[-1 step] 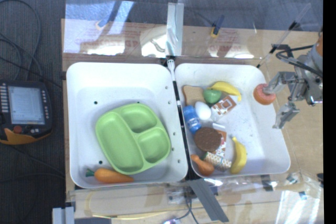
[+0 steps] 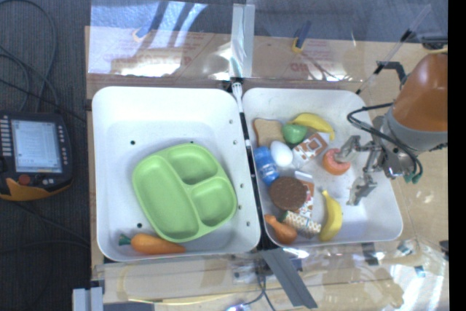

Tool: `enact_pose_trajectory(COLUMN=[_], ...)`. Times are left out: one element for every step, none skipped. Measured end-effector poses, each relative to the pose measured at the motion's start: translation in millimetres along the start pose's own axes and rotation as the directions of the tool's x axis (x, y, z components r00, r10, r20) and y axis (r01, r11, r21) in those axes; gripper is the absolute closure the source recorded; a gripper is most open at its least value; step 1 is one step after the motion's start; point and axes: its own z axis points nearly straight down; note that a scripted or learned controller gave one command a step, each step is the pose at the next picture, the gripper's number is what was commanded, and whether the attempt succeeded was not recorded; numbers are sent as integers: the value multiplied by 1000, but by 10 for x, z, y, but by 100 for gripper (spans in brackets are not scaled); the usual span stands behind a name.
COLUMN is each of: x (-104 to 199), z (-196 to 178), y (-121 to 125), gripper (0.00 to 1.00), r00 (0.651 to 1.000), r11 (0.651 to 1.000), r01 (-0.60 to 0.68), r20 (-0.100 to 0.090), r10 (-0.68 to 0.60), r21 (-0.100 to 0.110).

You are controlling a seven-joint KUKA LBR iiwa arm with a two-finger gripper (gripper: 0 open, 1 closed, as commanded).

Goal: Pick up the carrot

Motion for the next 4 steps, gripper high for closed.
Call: enact_pose_trajectory(x=[236,88,100,41], z=[267,272,268,124], y=[293,761,-51,-39], gripper=[0,0,0,100], r00=[978,961,999,998], r11=[979,962,999,999], r01=[-206,-273,29,30], r20=[37,43,39,58], r10=[205,273,-29,-32], r21=[8,3,16,23])
